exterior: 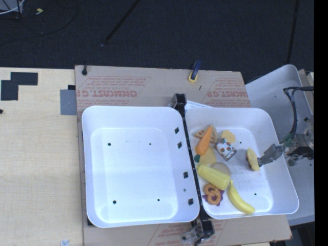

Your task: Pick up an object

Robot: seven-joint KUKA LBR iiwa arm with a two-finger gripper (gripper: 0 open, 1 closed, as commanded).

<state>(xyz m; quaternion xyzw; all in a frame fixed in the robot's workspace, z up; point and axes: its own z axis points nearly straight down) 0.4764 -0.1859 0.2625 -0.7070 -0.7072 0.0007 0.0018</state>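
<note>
Two white bins side by side on the counter (pixel 36 152). Left bin (pixel 133 165) on one side, right bin (pixel 279 188) full of small toys.

In the right bin, near the wall between the bins: an orange carrot (pixel 204 140), tilted. Just beside it, a little white toy (pixel 225 149) with red and blue bits. Below those, a fat yellow tube (pixel 214 176) lying on its side. Under that, a brown and orange pretzel toy (pixel 211 193), and right next to it a yellow banana (pixel 240 199) near the front wall.

Off to the right of the pile, a small yellow piece (pixel 251 159) on its own.

Grey arm (pixel 300 147) coming in from the right, low over the right bin. Gripper (pixel 262 160) right at the small yellow piece, tip touching or almost touching it. Open or shut: cannot tell from here. Cannot tell either if the small yellow piece is held or just lying on the bin floor.
</note>
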